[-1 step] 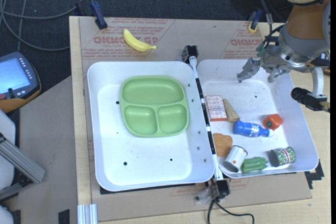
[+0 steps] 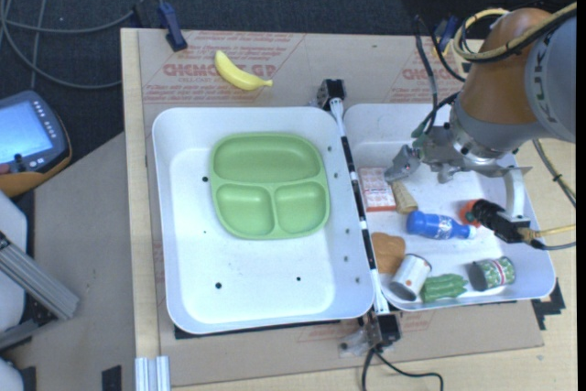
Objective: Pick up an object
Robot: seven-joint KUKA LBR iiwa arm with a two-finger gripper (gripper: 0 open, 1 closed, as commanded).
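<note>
The gripper hangs over the right bin, just above a small red and white box and a tan block. I cannot tell if it is spread apart or pressed together. A blue bottle lies near it in the same bin. A green plate sits in the left bin. A banana lies on the desk.

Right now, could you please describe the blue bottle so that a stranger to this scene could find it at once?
Start at the right white bin, the one that the arm hangs over. Near its middle the blue bottle lies on its side. It is the only blue thing in that bin; its neighbours are green, tan or white.
</note>
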